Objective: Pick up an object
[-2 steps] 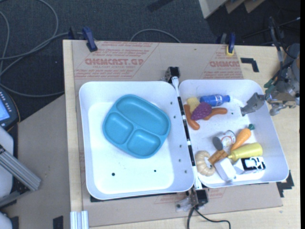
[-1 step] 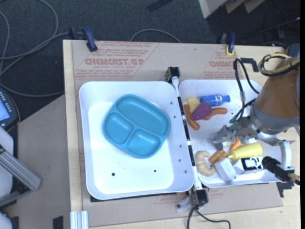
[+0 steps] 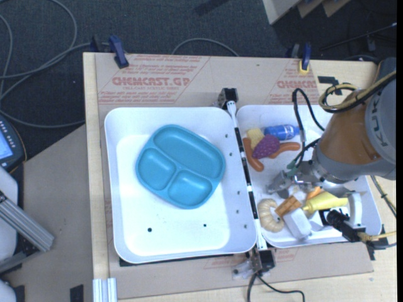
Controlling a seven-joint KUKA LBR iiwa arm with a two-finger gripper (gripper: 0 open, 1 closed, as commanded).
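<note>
My gripper (image 3: 283,182) hangs low over the middle of the right bin (image 3: 373,214), with the arm coming in from the right. Just below it lie an orange piece (image 3: 288,206), a pale ring-shaped pastry (image 3: 267,211) and a yellow toy (image 3: 324,201). Above it sit a purple bunch of grapes (image 3: 266,146), an orange sausage (image 3: 253,159), a small yellow piece (image 3: 254,134) and a blue bottle (image 3: 280,131). I see nothing between the gripper's tips.
A blue divided plate (image 3: 181,165) lies in the left bin (image 3: 126,231). A grey-white item (image 3: 299,226) rests near the right bin's front wall. The ridge between the bins (image 3: 242,168) runs close to the toys' left side.
</note>
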